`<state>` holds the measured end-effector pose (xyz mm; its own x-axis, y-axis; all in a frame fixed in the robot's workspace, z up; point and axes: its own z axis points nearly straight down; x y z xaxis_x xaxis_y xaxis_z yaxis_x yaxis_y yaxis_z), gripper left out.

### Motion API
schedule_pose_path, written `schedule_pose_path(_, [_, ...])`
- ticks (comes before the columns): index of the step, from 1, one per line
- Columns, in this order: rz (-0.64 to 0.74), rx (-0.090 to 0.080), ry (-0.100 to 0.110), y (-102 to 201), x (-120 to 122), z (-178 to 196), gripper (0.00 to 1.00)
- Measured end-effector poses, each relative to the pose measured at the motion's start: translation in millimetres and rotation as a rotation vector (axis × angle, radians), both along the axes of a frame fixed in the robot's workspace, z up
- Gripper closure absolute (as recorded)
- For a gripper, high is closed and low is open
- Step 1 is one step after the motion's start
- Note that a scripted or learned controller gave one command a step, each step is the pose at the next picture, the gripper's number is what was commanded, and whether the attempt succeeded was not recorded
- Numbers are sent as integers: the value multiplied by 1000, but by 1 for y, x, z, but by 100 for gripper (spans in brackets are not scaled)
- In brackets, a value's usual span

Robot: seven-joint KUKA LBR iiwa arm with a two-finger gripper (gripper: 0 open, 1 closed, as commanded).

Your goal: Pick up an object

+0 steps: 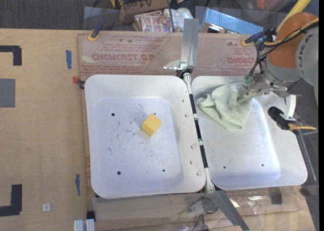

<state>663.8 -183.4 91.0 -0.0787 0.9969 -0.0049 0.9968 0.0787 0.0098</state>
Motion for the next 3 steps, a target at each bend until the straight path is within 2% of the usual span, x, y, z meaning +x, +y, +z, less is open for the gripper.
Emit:
schedule_pose_path(1, [51, 0, 5, 1, 5, 4, 100])
schedule_pose_path(2, [83, 3, 8, 34, -4, 32, 100])
schedule_pose_path(3, [357, -2, 1, -3, 6, -1, 100])
